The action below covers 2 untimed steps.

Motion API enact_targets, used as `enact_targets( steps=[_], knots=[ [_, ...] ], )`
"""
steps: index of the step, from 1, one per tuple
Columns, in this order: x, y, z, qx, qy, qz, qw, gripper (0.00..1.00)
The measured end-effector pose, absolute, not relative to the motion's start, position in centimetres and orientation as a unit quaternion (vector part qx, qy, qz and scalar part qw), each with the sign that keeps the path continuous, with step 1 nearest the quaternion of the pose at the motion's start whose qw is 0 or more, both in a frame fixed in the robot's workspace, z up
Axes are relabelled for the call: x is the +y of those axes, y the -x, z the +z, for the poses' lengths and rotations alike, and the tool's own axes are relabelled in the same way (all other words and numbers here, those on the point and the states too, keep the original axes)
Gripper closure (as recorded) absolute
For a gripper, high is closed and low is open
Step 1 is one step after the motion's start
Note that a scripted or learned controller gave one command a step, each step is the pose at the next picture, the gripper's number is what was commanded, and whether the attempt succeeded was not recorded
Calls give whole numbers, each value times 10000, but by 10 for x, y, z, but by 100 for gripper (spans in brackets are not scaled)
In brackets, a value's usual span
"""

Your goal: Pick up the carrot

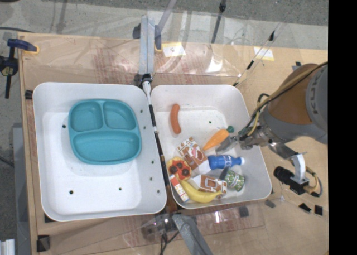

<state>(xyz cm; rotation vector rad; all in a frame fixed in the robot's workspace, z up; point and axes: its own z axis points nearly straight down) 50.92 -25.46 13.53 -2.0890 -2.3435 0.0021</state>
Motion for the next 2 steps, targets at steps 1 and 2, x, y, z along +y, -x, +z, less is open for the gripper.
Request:
enact_targets(
  steps=[1, 2],
  knots=[
    [-212, -569, 86, -7910, 6118, 5, -2, 0],
    [-213, -570, 98, -7916, 6111, 8, -9, 100]
  ],
)
